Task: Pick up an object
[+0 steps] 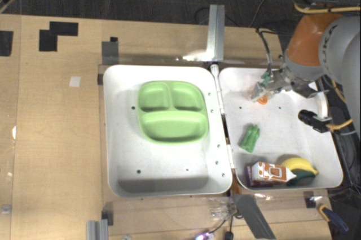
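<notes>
Orange bit (260, 99) sits right under your claw (265, 89); I can't tell its grip. Next, lift slowly.

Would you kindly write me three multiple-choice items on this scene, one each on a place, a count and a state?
1. Where does the green tray lie?
A. In the left bin
B. In the right bin
C. On the bench outside the bins

2. How many compartments does the tray have?
A. One
B. Three
C. Five

3. How does the carton stand?
A. Upright
B. On its side
C. On top of the tray

Key: 1 A, the tray sits in the left bin. 2 B, two small compartments lie above one long one. 3 B, the carton lies flat by the banana at the right bin's near edge.
</notes>
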Robot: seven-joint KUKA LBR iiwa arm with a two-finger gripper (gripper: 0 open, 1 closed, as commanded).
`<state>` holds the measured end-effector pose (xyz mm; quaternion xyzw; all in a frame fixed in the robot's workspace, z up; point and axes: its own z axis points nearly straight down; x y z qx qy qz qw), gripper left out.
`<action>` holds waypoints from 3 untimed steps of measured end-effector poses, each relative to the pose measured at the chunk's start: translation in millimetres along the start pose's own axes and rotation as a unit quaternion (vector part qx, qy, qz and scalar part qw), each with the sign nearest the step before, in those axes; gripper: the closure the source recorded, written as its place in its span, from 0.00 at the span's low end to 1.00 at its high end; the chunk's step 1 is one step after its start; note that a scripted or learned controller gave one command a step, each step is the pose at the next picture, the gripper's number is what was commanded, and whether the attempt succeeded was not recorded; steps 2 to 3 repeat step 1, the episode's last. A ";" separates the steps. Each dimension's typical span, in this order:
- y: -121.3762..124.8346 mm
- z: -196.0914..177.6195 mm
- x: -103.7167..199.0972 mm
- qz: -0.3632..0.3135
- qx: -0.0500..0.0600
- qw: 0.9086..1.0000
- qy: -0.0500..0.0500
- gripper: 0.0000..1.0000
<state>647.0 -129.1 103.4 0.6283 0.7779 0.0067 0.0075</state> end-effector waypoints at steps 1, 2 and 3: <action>46.6 -83.0 98.9 0.080 0.007 0.997 0.001 1.00; 46.6 -83.0 98.9 0.080 0.007 0.997 0.001 1.00; 46.6 -83.0 98.9 0.080 0.007 0.997 0.001 1.00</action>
